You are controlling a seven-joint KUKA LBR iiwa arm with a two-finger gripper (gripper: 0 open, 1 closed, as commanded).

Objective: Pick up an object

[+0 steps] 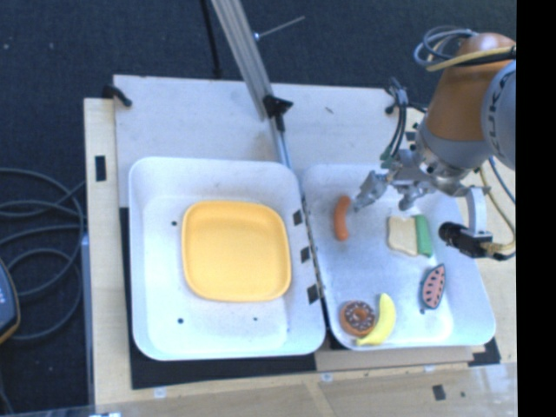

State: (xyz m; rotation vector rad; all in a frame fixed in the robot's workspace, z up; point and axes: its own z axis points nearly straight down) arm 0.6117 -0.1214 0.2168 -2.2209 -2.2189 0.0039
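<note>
Dark carpet surrounds a pale tabletop (104,259) carrying two shallow white bins side by side. From the camera view, the left bin (148,181) holds a yellow plate (235,249). The right bin (473,320) holds a sausage (342,218) near its left wall, a sandwich (411,235) with a green strip at centre, a melon slice (433,287) to the right, and a donut (356,317) touching a banana (382,320) at the front.

The claw (391,193) hangs over the back of the right bin, its two fingers spread apart with nothing between them, the left tip just beside the sausage's upper end and the right tip above the sandwich.

No one thing is named by the task; the sausage looks the nearest candidate. It is probably a light, stiff plastic toy with a smooth, rounded skin that may slip or roll, so a pinch across its narrow middle seems safest. The flat sandwich would likely be harder to get the fingers around.

No brand, label or writing is legible.
</note>
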